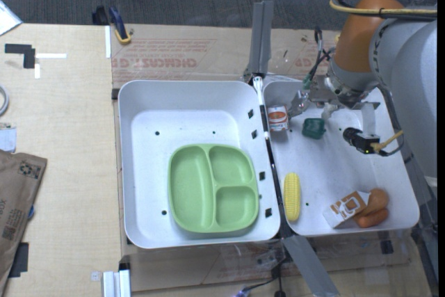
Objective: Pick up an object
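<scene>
Camera view: pincer (311,102) hangs at the right bin's (327,181) far end, above the teal block (313,127); I cannot tell its state. 1 can (277,118) stands left.

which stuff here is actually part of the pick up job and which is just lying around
Part of the job (right bin, near the gripper):
- small can
- dark green block
- corn cob
- small carton
- orange toy

Just lying about:
- green divided plate in the left bin
- clamp on the cardboard behind
- brown paper at the far left
</scene>
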Available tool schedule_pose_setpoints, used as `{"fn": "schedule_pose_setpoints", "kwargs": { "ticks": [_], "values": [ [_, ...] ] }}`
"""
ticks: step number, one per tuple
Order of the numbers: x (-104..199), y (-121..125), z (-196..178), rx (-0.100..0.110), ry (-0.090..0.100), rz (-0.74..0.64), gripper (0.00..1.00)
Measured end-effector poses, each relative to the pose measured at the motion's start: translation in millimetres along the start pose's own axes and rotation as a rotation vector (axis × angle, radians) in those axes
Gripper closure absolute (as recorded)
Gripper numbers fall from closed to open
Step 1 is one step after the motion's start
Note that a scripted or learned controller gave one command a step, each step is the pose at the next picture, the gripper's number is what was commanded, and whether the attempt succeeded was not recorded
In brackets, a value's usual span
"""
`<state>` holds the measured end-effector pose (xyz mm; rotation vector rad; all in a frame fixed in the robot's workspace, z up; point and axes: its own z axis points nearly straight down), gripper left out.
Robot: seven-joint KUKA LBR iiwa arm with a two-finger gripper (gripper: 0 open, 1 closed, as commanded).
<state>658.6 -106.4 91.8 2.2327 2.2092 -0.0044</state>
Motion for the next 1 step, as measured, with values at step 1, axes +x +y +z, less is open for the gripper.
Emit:
{"fn": "schedule_pose_setpoints", "kwargs": {
  "ticks": [1],
  "values": [
    [0.0, 0.0, 0.0, 0.000, 0.000, 0.000, 0.00]
  ]
}}
